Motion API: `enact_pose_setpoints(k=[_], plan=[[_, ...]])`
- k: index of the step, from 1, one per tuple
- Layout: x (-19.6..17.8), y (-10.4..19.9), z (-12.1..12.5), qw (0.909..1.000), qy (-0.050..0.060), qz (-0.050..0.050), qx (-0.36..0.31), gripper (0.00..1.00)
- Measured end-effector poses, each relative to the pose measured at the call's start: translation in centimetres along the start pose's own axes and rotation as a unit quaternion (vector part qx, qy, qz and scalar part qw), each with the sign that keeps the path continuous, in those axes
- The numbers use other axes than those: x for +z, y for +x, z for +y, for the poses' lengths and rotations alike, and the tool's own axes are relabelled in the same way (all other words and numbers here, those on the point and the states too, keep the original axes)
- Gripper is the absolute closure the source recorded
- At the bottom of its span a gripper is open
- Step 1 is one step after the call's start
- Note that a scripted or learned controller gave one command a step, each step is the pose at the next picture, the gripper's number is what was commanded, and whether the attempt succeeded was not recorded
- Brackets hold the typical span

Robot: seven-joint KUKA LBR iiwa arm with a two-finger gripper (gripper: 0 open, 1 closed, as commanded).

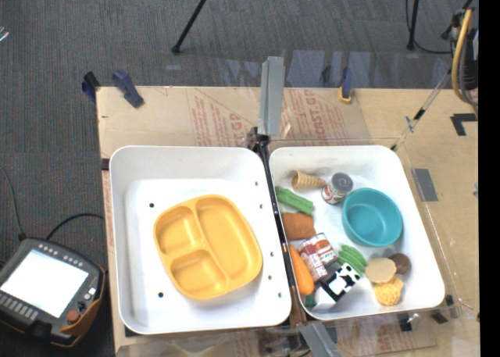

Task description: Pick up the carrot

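Note:
The carrot (301,269) is a long orange piece lying along the left wall of the right bin (406,172), near its front. A brown roll (298,226) sits just behind it and a red-labelled can (317,254) lies against its right side. A green piece (310,298) pokes out at its front tip.
The left bin (133,168) holds a yellow divided plate (207,246). In the right bin lie a teal bowl (373,217), a small can (338,188), an ice cream cone (307,180), green pods (294,200), a black-and-white box (341,281) and several round foods (387,279).

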State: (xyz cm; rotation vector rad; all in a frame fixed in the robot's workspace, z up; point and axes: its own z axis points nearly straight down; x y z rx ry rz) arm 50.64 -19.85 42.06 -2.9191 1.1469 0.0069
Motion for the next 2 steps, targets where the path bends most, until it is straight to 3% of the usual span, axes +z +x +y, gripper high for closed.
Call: enact_pose_setpoints(k=[1, 2], plan=[[5.9, -1.7, 1.6, 0.9907, 0.0, -0.001, -0.136, 1.0], [-4.1, -0.2, 1.6, 0.9817, 0.001, 0.002, -0.19, 1.0]])
